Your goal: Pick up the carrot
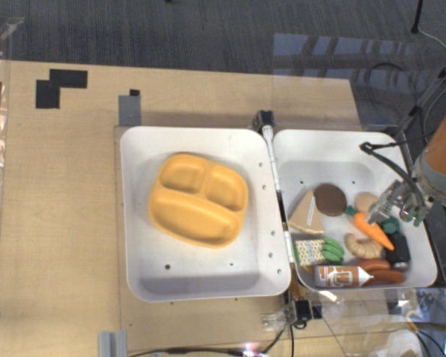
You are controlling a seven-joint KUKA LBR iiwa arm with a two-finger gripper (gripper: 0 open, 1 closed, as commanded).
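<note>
The carrot is orange and lies slanted on the floor of the right bin, among other toy foods. A small green bit shows beside its upper right side. My gripper reaches in from the right and hangs low just above and to the right of the carrot. Its fingers look spread apart, the left one close to the carrot's upper side. Nothing is held between them.
Around the carrot are a brown disc, a beige wedge, a curled pastry, a black piece, a sauce bottle and a sausage. The left bin holds a yellow divided plate.
</note>
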